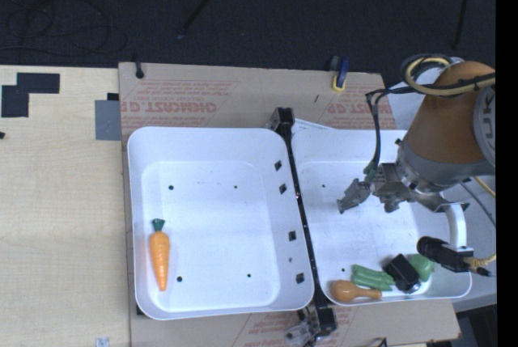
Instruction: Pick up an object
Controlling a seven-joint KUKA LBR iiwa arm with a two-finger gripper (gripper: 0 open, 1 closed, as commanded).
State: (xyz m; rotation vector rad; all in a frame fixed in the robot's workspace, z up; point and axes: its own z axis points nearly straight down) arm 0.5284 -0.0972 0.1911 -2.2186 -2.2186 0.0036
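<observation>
My gripper (374, 198) hangs over the middle of the right bin (324, 175), open, with nothing between its fingers. Along that bin's front wall lie a tan pear-shaped toy (354, 291), a green vegetable-like toy (372, 277), a small black block (402, 272) and a round green piece (422, 265). These all lie nearer the camera than the gripper, apart from it. An orange carrot with a green top (159, 254) rests at the front left of the left bin (210, 145).
A black divider rail (295, 208) runs between the two bins. Both bins sit on a cardboard sheet (210, 99). A blue and yellow clamp (339, 74) is at the sheet's back edge. The wooden bench (57, 200) stretches to the left.
</observation>
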